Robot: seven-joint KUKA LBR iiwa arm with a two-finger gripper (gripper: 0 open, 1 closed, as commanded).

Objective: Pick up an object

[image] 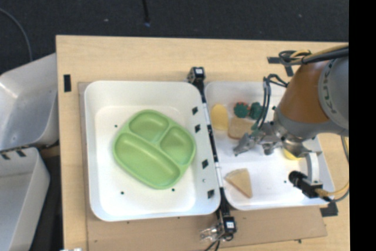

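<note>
Gripper low over the right bin, nothing between its fingers

The gripper [254, 143] hangs with fingers spread, empty, in the right bin [267, 200]. A tan block [237, 127] lies just beside the fingertips, toward the yellow piece [219, 117]; the tan wedge [239, 181] sits nearer the camera. The green plate [154, 149] fills the left bin [103, 200].

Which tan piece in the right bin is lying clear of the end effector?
The wedge-shaped piece near the bin's front edge; the other tan piece sits beside the end effector.
</note>
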